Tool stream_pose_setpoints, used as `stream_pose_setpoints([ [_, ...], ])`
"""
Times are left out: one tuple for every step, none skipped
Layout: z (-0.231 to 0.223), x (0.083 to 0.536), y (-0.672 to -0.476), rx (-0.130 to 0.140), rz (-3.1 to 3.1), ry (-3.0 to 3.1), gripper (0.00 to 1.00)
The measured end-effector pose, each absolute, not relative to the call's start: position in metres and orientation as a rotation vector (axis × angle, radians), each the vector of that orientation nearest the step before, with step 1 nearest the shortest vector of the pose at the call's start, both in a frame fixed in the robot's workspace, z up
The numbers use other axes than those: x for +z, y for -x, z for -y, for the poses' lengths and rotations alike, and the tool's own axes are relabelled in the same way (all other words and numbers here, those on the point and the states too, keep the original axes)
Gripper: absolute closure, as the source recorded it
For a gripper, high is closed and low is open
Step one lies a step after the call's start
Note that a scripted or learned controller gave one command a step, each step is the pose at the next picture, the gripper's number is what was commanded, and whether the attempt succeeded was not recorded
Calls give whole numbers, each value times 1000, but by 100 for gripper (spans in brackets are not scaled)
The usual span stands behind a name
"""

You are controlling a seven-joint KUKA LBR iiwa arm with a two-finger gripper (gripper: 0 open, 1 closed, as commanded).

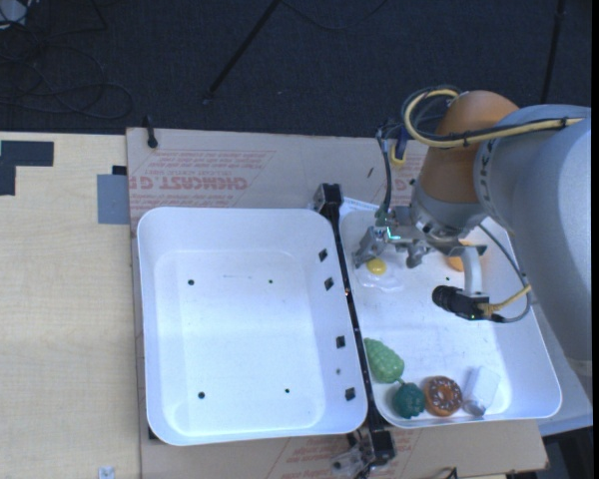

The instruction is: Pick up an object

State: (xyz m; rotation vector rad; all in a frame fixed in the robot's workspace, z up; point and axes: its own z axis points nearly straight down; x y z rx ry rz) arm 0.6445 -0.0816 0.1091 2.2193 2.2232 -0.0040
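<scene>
My gripper (389, 258) hangs low over the back left part of the right bin (524, 367), open, its two fingers spread wide. A small yellow object (377, 265) lies on the bin floor between the fingers, closer to the left one; neither finger visibly presses on it. Along the right bin's front lie a green lumpy object (383, 359), a dark teal ball (409, 399), a brown sprinkled donut (442, 395) and a pale whitish block (482, 387). A bit of an orange object (459, 261) peeks out from behind the wrist.
The left bin (160, 267) stands beside the right one, split from it by a black-clipped divider (339, 297). A black part with a yellow cable (461, 301) hangs off the arm over the right bin. The grey arm fills the right side.
</scene>
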Motion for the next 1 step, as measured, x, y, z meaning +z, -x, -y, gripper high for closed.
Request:
stream_pose_setpoints([
  [83,119,-644,-5,-2222,-2220,100],
])
